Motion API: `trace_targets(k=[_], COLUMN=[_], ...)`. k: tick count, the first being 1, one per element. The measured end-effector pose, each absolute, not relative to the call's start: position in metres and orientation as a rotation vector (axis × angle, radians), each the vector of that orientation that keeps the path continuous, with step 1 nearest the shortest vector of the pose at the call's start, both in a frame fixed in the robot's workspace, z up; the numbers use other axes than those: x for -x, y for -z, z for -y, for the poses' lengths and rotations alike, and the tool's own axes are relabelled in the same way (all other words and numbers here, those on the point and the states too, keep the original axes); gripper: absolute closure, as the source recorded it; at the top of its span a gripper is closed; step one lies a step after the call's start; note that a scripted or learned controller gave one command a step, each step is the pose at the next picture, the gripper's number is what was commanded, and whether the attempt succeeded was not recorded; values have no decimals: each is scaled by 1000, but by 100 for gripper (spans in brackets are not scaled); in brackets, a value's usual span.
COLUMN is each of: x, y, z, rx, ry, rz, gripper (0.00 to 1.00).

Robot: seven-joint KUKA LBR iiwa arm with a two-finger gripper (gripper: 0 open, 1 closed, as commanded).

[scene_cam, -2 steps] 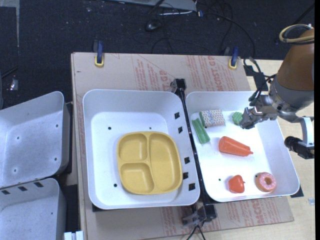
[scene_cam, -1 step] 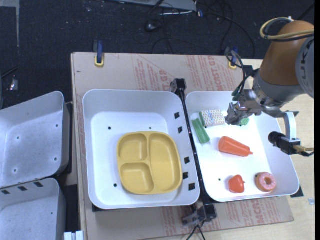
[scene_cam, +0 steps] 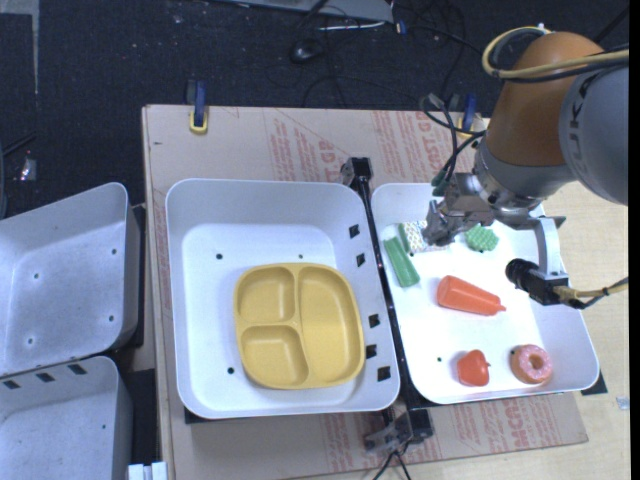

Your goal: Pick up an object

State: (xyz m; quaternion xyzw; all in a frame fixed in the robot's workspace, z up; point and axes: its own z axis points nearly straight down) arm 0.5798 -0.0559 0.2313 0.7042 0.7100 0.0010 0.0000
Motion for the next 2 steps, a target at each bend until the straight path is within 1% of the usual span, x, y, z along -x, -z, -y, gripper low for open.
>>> trace_targets(k=[2], x=[-584], y=[-214], z=[-62], rx=[-2213], ry=[-1], rz=[-2233], gripper=[100])
